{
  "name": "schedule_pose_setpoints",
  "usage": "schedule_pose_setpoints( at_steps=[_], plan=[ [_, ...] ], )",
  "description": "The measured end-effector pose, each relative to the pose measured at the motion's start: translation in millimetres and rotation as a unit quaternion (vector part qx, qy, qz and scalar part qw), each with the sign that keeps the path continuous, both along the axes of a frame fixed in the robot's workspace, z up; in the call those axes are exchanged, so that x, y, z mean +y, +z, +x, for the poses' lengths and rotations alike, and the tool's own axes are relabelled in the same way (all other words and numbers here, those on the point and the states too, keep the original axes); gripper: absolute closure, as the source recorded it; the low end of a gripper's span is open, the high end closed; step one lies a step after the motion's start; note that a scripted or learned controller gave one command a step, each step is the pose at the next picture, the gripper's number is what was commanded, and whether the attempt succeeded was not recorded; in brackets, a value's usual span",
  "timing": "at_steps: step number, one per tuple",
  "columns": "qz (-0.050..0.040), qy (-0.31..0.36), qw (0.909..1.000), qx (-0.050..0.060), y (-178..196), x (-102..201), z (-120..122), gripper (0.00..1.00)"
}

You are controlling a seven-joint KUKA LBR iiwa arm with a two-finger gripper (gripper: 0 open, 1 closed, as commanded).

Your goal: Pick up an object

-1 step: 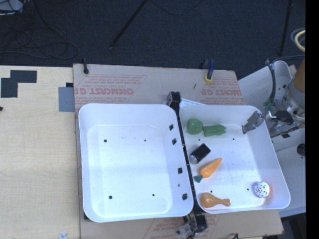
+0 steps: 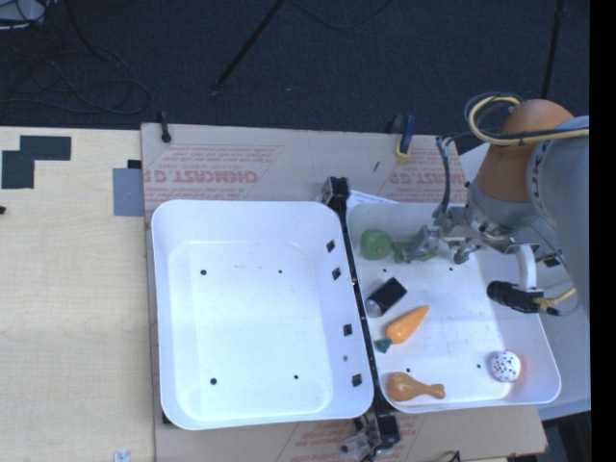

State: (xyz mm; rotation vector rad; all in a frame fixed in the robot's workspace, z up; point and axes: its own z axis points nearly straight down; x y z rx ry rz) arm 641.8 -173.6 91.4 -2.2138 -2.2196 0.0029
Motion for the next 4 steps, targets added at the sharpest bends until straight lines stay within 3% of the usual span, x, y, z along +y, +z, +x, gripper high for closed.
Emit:
schedule_pose_setpoints(
  at_steps=[2,3,4],
  plan=[
    [-0.0021,-0.002,1.0000,0.001,-4.5,89.7,0.5,0.00],
    [-0.0012,-0.001,1.0000,0.000,6.4,90.0,1.5,1.00],
    [-0.0003,0.003,1.0000,-0.006,102.5,177.9,3.8,1.00]
  ],
)
